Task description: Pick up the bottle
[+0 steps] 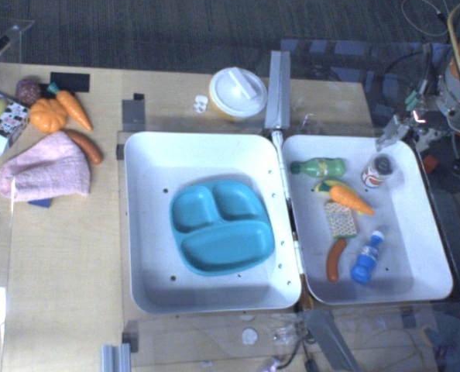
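Observation:
Two bottles lie in the right bin (435,273). A green bottle (317,167) rests on its side near the bin's back left corner. A blue bottle with a white cap (367,259) lies tilted toward the front of the bin. My gripper (404,128) hovers over the bin's back right rim, beyond a small can (377,172). It is apart from both bottles, and nothing shows in its grasp. The arm (456,91) comes in from the upper right.
The right bin also holds a toy carrot (350,198), a speckled sponge (341,222) and a red sausage (334,259). A blue divided plate (221,225) sits in the left bin (149,277). A white bowl (238,92) stands behind the bins. Toy food and a pink cloth (44,169) lie at far left.

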`<state>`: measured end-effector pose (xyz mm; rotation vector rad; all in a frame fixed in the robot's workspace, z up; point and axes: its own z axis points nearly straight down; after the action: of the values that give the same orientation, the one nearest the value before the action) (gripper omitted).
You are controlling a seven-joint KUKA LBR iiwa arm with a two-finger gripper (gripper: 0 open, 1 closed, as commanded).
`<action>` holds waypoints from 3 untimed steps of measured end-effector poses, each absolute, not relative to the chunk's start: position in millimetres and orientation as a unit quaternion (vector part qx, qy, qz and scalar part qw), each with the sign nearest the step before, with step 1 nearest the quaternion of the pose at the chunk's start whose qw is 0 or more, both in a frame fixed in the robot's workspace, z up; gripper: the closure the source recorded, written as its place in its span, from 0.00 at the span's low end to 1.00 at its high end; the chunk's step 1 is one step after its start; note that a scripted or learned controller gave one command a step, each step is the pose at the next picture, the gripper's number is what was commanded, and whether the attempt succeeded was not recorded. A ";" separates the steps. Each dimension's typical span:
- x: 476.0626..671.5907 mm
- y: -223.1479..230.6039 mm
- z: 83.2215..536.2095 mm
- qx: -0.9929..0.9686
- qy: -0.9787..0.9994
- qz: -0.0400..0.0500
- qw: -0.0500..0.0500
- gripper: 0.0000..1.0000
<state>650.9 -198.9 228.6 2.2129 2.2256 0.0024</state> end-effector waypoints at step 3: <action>509.6 -181.6 103.2 0.637 0.771 0.005 0.014 1.00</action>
<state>509.6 -181.6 103.2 1.9819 2.4008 0.0147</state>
